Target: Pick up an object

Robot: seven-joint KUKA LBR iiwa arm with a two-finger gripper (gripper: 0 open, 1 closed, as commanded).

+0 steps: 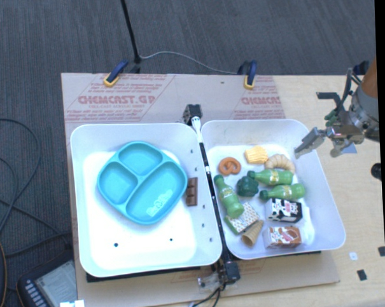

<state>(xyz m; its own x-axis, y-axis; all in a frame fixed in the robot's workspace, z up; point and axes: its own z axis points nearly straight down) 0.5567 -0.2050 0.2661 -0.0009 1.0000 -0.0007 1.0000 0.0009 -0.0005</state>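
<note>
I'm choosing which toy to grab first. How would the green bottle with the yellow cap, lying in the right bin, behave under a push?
The green bottle lies on its side and looks round, so it would probably roll. It seems to be a small plastic toy, likely light and stiff. The croissant and another bottle close beside it may get nudged.

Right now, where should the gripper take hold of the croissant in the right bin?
Probably across the croissant's thick middle, coming straight down from above. It lies flat near the bin's far side, with the yellow corn piece and a green bottle close by, so a side approach looks crowded.

Pincer [324,145] open above right bin [328,194] edge; blue plate [141,182] in left bin [86,205].
</note>
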